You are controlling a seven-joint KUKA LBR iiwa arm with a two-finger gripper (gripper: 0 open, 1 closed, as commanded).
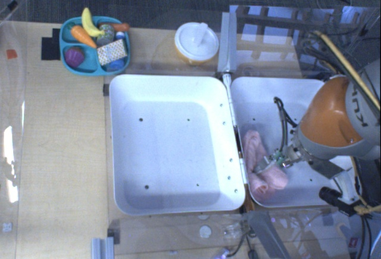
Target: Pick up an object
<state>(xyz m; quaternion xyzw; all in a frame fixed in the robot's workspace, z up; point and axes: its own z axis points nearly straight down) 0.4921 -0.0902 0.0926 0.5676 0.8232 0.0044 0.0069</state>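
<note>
Tool (277,160) hovering low in the right bin (309,88), at the upper right edge of a pink cloth (260,164); finger spread impossible to tell. Pink cloth lying crumpled along the right bin's left wall, stretching from mid-bin toward the near corner, just beside and partly under the tool. Left bin (169,144) sitting alongside, touching the right bin at the shared rim. Blue divided tray (94,45) resting on the worktop (53,150) beyond the left bin, holding toy food: banana (89,24), carrot (83,35), purple piece (74,56). Lidded white cup (197,41) standing near the bins' far edge.
</note>
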